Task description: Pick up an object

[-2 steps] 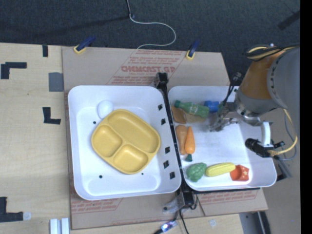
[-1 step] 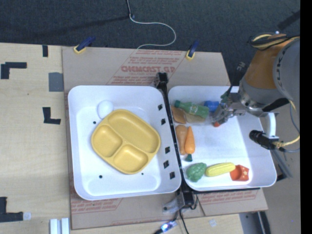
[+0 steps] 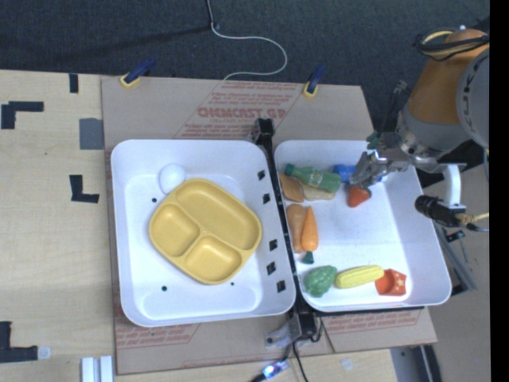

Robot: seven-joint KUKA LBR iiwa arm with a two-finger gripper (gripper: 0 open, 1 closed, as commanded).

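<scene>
**binwatcher:** Two white bins are sitting side by side on the counter (image 3: pixel 48 213). The left bin (image 3: pixel 131 165) is holding a yellow divided plate (image 3: pixel 205 230) and a small white ball (image 3: pixel 171 177) that's touching the plate's upper-left edge. The right bin (image 3: pixel 413 237) is carrying all the toy food.

**kuka_fan:** Where's the arm hanging out?

**binwatcher:** It's reaching in from the right, and the gripper (image 3: pixel 367 173) is hovering at the upper part of the right bin. A small red piece (image 3: pixel 359 196) is sitting right under its tip, with something blue (image 3: pixel 343 171) just beside it. Honestly I can't tell whether the fingers are spread or closed, or whether that red piece is actually between them.

**kuka_fan:** And the rest of the stuff?

**binwatcher:** A green bottle (image 3: pixel 312 178) is lying across a tan bread-like piece (image 3: pixel 296 189) near the bin's upper left. Below that, a carrot (image 3: pixel 308 229) is lying next to another tan piece (image 3: pixel 295 221). Along the bottom edge, a green leafy veg (image 3: pixel 320 279), a corn cob (image 3: pixel 359 276) and a red pepper-looking thing (image 3: pixel 390 282) are lining up in a row, left to right.
</scene>
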